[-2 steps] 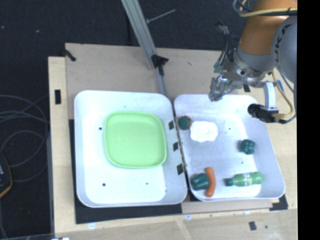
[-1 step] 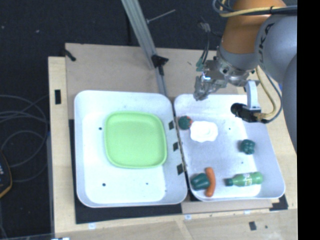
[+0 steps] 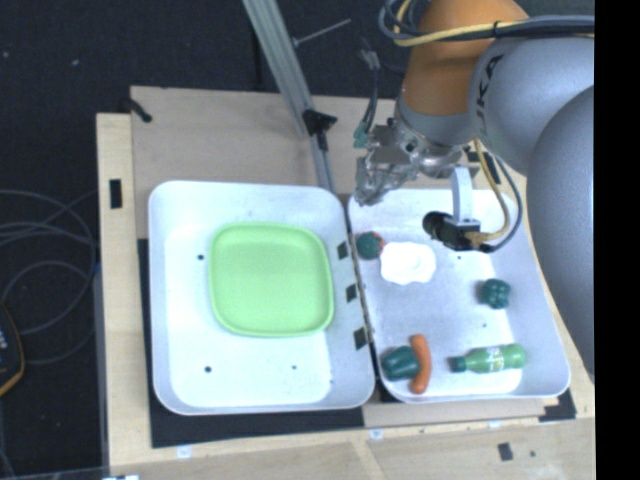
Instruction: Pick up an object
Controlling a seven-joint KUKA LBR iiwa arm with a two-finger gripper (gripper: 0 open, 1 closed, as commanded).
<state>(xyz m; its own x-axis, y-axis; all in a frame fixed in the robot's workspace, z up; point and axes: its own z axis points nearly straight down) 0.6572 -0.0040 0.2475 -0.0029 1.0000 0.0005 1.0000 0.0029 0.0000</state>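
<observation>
A pale wooden counter [image 3: 200, 118] sits on a dark floor [image 3: 100, 28]. On it lie two shallow white bins side by side – the left bin [image 3: 170, 268] and the right bin [image 3: 450, 313] – with their inner rims touching. Three small black clips [image 3: 352, 293] sit along that shared edge. A black mat [image 3: 144, 348] shows under the left bin's outer side and front. A grey metal pole [image 3: 285, 63] slants down from the top to the seam between the bins, a black clamp [image 3: 318, 123] on it. Loose cables [image 3: 50, 238] trail over the floor at the left.
</observation>
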